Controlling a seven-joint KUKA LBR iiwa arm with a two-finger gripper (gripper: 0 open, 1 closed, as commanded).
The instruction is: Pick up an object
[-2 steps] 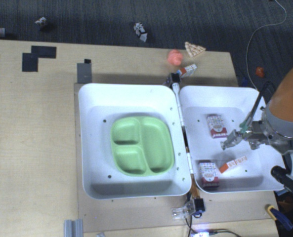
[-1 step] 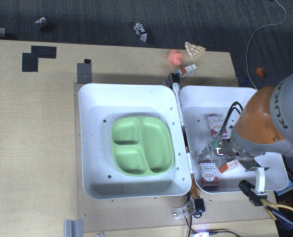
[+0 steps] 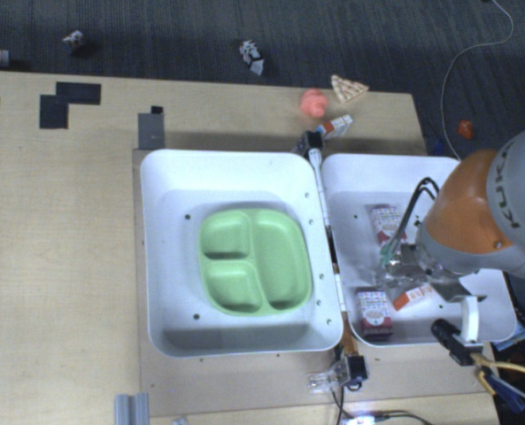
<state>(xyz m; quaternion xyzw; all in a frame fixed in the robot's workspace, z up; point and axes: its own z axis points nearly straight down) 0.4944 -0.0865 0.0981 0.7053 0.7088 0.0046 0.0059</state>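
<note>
My gripper (image 3: 397, 269) is low inside the right bin (image 3: 368, 172), under the orange wrist band, near the bin's middle. Just below and right of it lies a small orange and white object (image 3: 413, 297). A dark red packet (image 3: 374, 313) sits at the bin's front left. Above the gripper, a red and white packet (image 3: 384, 221) lies flat at the bin's left side. The arm's body hides the right half of this bin.
The left bin (image 3: 169, 237) holds a green divided plate (image 3: 253, 259). Behind the bins, on the bench, are a pink ball (image 3: 314, 104), a toy pizza slice (image 3: 348, 88) and a small tube (image 3: 335, 127).
</note>
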